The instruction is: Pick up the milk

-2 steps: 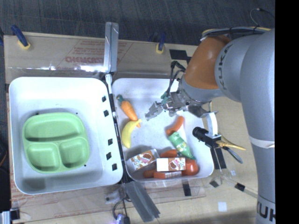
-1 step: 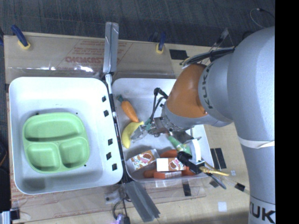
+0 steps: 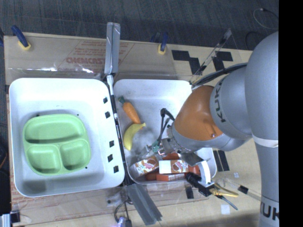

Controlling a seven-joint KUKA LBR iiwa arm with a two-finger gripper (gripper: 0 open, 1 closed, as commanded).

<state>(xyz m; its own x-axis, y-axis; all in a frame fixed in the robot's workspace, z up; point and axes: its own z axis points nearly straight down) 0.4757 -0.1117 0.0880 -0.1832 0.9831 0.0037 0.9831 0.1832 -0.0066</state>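
One pincer (image 3: 163, 148) in play here, sitting low in the right bin (image 3: 156, 85), just under the arm's orange band (image 3: 196, 115) in the lower middle of the frame. The wrist covers most of it, so I honestly can't tell if it's wide, narrow, or holding anything.

Right below it, along the bin's lower edge, is the milk (image 3: 173, 166), a carton lying on its side, white and brown. It looks just beside the pincer, maybe touching, but I can't say for sure. Crammed next to it on the left is a snack pack (image 3: 145, 165), and something red pokes out under both.

A bit up and left are the banana (image 3: 131, 134) and the carrot (image 3: 130, 111), well clear of the carton. The left bin (image 3: 57, 85) holds a green tray (image 3: 57, 143), far from the action.

My read: this is the reach or grasp step, milk not lifted yet. Next move needs the pincer centred over the carton's short width, not snagging the snack pack, then a straight lift. Crowded corner by the wall, so slipping off looks like the main risk.
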